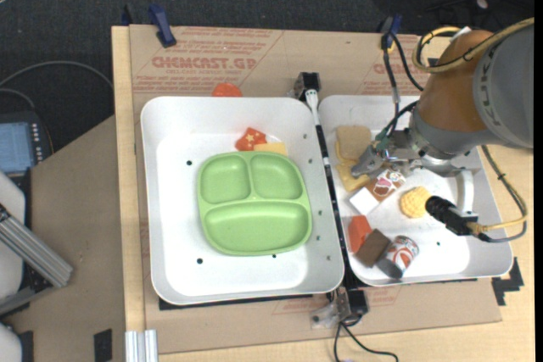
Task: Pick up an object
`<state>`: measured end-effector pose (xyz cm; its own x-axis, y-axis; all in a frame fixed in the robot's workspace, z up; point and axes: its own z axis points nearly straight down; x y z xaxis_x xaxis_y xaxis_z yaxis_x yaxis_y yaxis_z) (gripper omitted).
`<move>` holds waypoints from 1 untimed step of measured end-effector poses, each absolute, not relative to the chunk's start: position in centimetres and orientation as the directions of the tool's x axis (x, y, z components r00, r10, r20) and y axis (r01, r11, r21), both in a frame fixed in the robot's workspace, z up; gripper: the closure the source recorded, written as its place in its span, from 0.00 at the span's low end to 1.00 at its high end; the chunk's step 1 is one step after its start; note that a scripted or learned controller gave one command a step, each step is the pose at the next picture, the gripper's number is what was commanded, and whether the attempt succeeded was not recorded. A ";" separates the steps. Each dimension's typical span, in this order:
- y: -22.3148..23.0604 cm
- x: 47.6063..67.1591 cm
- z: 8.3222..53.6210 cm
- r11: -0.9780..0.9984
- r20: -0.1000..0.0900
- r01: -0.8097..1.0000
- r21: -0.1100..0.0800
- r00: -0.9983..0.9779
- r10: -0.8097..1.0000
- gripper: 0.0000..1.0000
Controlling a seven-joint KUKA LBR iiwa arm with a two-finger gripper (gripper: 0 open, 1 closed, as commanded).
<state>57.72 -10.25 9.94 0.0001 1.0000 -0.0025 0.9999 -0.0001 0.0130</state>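
Arm (475, 97) is reaching into the right bin (488, 263), gripper (379, 161) sitting low over the food pile near the tan slice (350, 144) and small brown-white piece (386, 184). Can't tell its open/closed state. Green tray (253, 203) is lying in the left bin (170, 182).

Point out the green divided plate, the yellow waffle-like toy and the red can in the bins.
Green divided plate (253, 203), camera view, its large lower compartment.
Yellow waffle-like toy (413, 202), camera view, its centre.
Red can (405, 252), camera view, its side.
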 end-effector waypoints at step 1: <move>-10.3 56.0 9.2 -0.001 -0.001 1.000 0.021 0.001 1.000 0.00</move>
